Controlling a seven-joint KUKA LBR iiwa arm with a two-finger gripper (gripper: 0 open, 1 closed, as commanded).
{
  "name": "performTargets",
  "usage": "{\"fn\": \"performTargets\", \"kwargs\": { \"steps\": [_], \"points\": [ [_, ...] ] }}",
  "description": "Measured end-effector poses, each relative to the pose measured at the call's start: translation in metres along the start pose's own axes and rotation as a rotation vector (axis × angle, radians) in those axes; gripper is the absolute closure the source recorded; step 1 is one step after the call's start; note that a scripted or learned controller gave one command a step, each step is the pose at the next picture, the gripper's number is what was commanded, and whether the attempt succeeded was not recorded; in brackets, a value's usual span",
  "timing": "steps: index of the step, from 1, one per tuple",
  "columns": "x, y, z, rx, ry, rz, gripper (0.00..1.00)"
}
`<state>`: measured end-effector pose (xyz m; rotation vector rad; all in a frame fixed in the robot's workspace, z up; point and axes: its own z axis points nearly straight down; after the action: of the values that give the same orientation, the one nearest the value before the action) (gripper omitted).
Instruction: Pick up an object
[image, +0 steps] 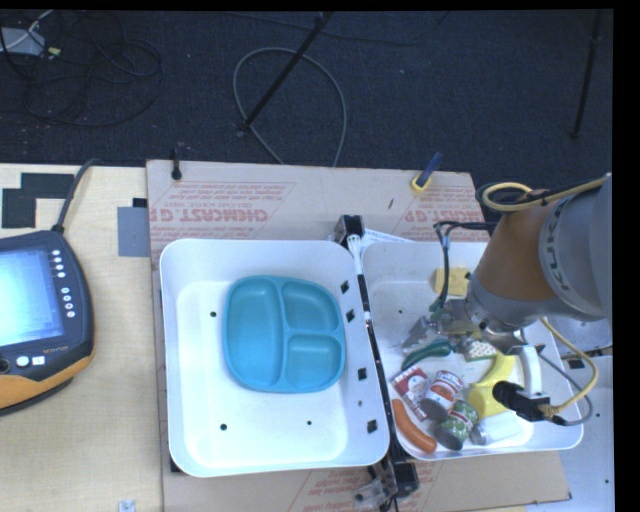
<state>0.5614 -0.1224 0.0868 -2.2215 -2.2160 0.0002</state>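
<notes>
- The bench (300, 205) is flat cardboard with red print, and both bins sit on it side by side.
- The left bin (195, 420) is smooth white plastic, shallow, with rounded corners.
- The arm (560, 255) is a thick grey tube with an orange band, reaching in over the right bin (400, 275).
- The tray (283, 333) is glossy blue plastic, split into three hollows, and lies flat in the middle of the left bin.
- The gripper (447, 322) hangs low over the upper part of the clutter in the right bin; I cannot tell how its jaws stand, and nothing visible sits between them.
- The things to pick lie heaped in the near half of the right bin, touching one another.
- The banana (490, 385) is yellow, curved and smooth, lying beside the gripper.
- The sausage (413, 428) is a small orange-red roll at the near edge, a little apart from the heap.
- The green piece (432, 351) is thin and curved, just below the gripper.
- To do this well, I judge: come straight down on one piece with space on both sides, close across its narrow width, and lift slowly; rounded glossy shapes may slip.
</notes>
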Motion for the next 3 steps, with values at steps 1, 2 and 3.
{"fn": "performTargets", "kwargs": {
  "steps": [1, 2, 3],
  "points": [
    [0.001, 0.002, -0.008, 0.005, 0.005, 0.000, 1.00],
    [0.001, 0.002, -0.007, 0.006, 0.006, 0.002, 0.00],
    [0.030, -0.057, 0.000, -0.004, -0.002, 0.002, 0.00]
  ]
}}
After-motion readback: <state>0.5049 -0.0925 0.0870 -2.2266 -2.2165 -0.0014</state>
